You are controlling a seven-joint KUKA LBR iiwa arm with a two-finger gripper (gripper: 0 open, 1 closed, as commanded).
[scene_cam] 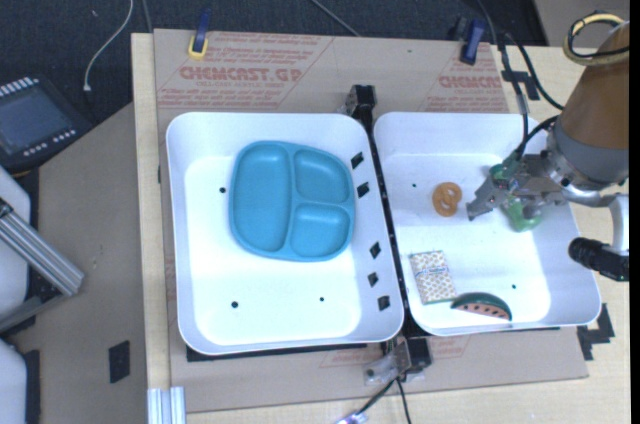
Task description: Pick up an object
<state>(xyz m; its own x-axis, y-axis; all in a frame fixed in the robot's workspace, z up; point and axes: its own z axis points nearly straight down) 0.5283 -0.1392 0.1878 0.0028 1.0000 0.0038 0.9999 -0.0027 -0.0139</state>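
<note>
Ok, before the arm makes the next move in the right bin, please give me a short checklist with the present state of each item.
1. Gripper is above the right bin: ok.
2. Object is held: cannot tell; a green thing sits right at the gripper.
3. Orange ring lies apart from the gripper: ok.
4. Patterned packet and watermelon slice are out of the way, at the near edge: ok.
5. Blue plate is in the left bin: ok.

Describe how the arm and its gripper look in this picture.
The arm enters from the view's right: a rounded grey body with a broad orange band above the wrist. Black cables run alongside it. The gripper is a small grey metal assembly with dark parts and a green piece next to it.
</note>
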